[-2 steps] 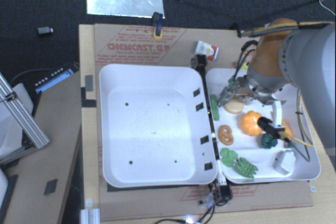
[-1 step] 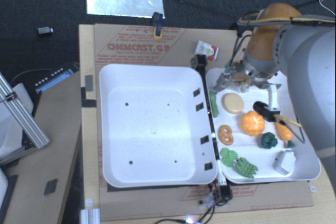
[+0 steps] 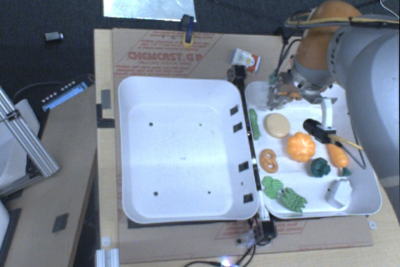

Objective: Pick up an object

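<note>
The left white bin (image 3: 181,134) sits on the desk (image 3: 162,53), its pale floor facing up. Past its 1 o'clock corner a small red and white packet (image 3: 245,59) lies on the desk, outside both bins.

The right white bin (image 3: 365,194) stands side by side with the left one and holds the things to pick. A slim green pod (image 3: 253,122) lies lengthwise along its 9 o'clock wall. At the pod's 5 o'clock is a small brown pretzel (image 3: 269,161). At the pretzel's 6 o'clock, two green leafy pieces (image 3: 282,192) lie together near the bin's 7 o'clock corner. A cream oval piece (image 3: 277,125) lies flat at the pod's 3 o'clock, near it.

The hand (image 3: 279,97) hangs just at the oval's 12 o'clock, over the bin's far end. I cannot tell whether it is spread or pressed together.

An orange round fruit (image 3: 300,147) sits at the oval's 4 o'clock, close but apart. At the fruit's 4 o'clock is a dark green floret (image 3: 320,167), with an orange carrot (image 3: 338,156) just beside it at 1 o'clock. A white block (image 3: 338,192) rests toward the bin's 5 o'clock corner.
</note>
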Available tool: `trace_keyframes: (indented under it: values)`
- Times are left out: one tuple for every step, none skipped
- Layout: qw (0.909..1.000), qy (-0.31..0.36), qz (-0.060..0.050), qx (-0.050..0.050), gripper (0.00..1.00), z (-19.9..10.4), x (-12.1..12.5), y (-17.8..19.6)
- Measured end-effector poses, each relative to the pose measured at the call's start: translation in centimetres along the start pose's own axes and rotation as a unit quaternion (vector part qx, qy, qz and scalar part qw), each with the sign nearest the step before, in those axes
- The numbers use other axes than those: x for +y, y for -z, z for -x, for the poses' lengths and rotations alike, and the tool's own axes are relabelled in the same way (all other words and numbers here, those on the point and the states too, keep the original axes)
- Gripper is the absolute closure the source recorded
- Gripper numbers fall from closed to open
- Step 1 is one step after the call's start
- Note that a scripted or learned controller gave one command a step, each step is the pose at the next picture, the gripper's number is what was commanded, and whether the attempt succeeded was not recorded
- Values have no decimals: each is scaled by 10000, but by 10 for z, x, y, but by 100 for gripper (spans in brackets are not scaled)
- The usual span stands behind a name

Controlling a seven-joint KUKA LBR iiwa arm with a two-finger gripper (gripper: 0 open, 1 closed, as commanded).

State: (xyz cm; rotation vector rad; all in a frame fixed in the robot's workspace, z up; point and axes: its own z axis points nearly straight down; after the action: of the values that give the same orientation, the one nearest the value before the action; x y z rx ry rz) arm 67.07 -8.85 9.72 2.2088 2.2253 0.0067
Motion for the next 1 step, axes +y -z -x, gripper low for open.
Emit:
trace_keyframes:
  values:
    - [10000,16,70,14,100,-64,-2,178]
